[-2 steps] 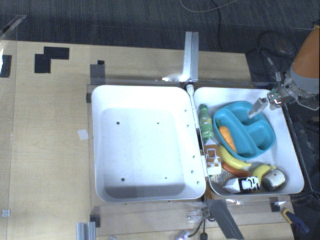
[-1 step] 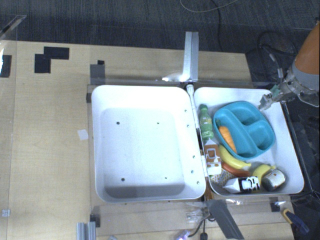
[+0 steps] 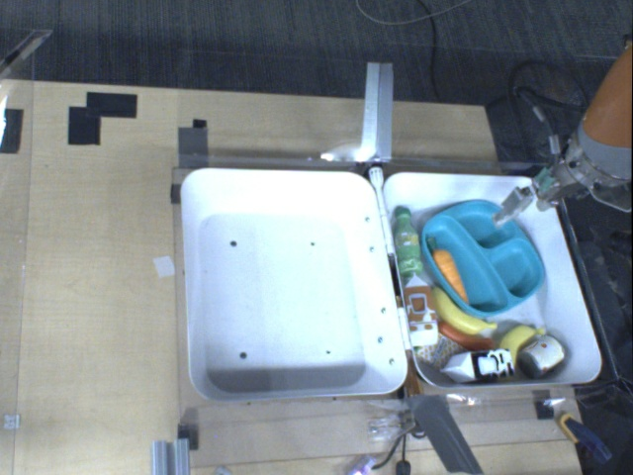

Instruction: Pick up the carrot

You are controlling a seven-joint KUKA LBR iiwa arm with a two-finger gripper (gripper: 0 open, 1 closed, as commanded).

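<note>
Spreading across most of the view, the pale wooden worktop (image 3: 89,295) carries two shallow white bins set side by side, their inner walls touching along a central seam. The left bin (image 3: 287,285) shows bare white floor with a few small dark dots. The right bin (image 3: 579,315) is crowded: a blue divided dish (image 3: 504,265) takes up its upper middle, tilted a little so that one end leans toward the seam. The grey arm (image 3: 608,142), with its orange band, reaches in from the right above the bin's far right corner, and the gripper (image 3: 514,206) hangs over the upper right rim of the blue dish; its fingers appear as one narrow grey tip, and whether they are apart or together cannot be told. Along the seam stands a green bottle (image 3: 405,237), lying lengthwise against the bin wall. A yellow banana (image 3: 460,315) curves below the dish, from near the seam toward the bin's front. The carrot (image 3: 450,273) lies in the left compartment of the blue dish, close to its left rim, with its long axis running from upper left to lower right. Near the front wall sit a small carton (image 3: 419,310) with orange print, a black-and-white packet (image 3: 485,366), and a round grey object (image 3: 542,354) beside a yellowish piece (image 3: 516,340).
</note>
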